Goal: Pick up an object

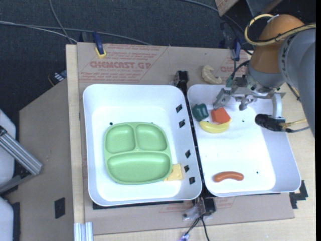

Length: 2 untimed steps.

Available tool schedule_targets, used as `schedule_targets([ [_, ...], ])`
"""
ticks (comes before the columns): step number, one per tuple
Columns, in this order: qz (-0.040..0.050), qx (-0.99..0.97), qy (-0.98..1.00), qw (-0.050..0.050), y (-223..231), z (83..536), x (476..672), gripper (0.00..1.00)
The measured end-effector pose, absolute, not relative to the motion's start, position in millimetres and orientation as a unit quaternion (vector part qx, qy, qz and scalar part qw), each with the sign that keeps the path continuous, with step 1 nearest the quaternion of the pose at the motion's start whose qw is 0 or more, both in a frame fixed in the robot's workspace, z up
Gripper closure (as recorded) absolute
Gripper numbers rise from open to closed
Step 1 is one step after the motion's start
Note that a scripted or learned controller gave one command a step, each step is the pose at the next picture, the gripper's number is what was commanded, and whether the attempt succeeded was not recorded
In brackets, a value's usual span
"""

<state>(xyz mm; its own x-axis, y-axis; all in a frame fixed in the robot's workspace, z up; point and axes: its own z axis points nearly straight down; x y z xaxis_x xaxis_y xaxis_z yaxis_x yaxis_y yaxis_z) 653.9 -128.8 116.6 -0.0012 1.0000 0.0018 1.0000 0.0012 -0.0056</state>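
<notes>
The grey arm with the orange band [273,34] reached in from the upper right of the frame, and its metal two-finger hand [231,98] hung over the upper left part of the right shallow white bin [281,149]. The fingers [221,99] were spread apart, with nothing between them. One fingertip was just above the small orange-red block [220,115], near it, but I could not tell if it touched.

The orange-red block lay in the upper left of the right bin. Touching its lower edge was a yellow plastic banana [214,126], whose long axis ran almost left to right, with the ends curved upward. Just beside the block, on its left, was a small dark green piece [200,111], tilted, with its long axis going from upper left to lower right. Well apart from these, in the lower part of the same bin, an orange-red toy sausage [228,176] lay with its long axis left to right.

In the left white bin [95,134] rested a light green plastic plate with three compartments [137,152], and a pale yellow wedge [175,172] touched its lower right corner. Both bins stood on the table [75,109] covered with brown cardboard.
</notes>
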Motion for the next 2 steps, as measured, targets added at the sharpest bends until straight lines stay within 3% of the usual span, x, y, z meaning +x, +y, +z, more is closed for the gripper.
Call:
schedule_targets([
  [1, -0.0008, -0.707, -0.708, 0.0, -129.1, 131.6, 655.7, 1.0],
  [2, -0.002, -0.706, -0.708, -0.002, -120.8, 180.0, 660.1, 1.0],
])
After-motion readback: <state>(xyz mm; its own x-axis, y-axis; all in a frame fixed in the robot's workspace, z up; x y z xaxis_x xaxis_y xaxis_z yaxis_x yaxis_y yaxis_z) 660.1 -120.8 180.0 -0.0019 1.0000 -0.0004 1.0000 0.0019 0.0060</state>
